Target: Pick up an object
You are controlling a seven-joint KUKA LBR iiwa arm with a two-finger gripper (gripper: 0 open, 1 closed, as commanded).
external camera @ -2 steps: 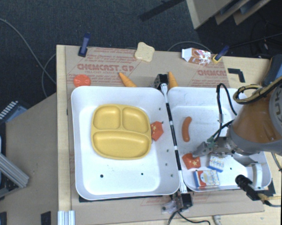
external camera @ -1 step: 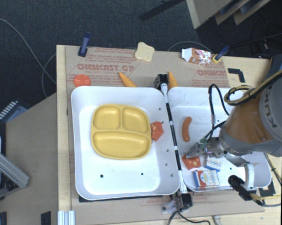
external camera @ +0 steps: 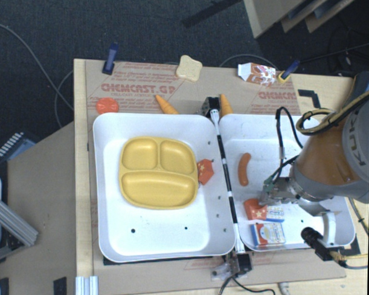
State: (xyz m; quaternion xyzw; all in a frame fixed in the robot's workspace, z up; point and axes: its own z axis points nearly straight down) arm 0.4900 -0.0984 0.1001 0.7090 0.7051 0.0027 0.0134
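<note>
Dark carpet surrounds a cardboard-topped bench [external camera: 81, 170] bearing two white bins. Low in the right bin [external camera: 263, 131], the gripper [external camera: 269, 195] hangs from the grey arm [external camera: 329, 164]; whether its jaws are open or shut cannot be told, and nothing visibly sits between them. Just below it lies a small red object [external camera: 253, 208], touching a printed packet [external camera: 270, 228]. An orange sausage [external camera: 243, 169] lies just up and left. A yellow divided plate [external camera: 157, 173] and a red piece [external camera: 205, 170] sit in the left bin [external camera: 163, 240].

Arm [external camera: 335, 161] cut off at right edge; hides right bin's [external camera: 257, 131] far side.
</note>
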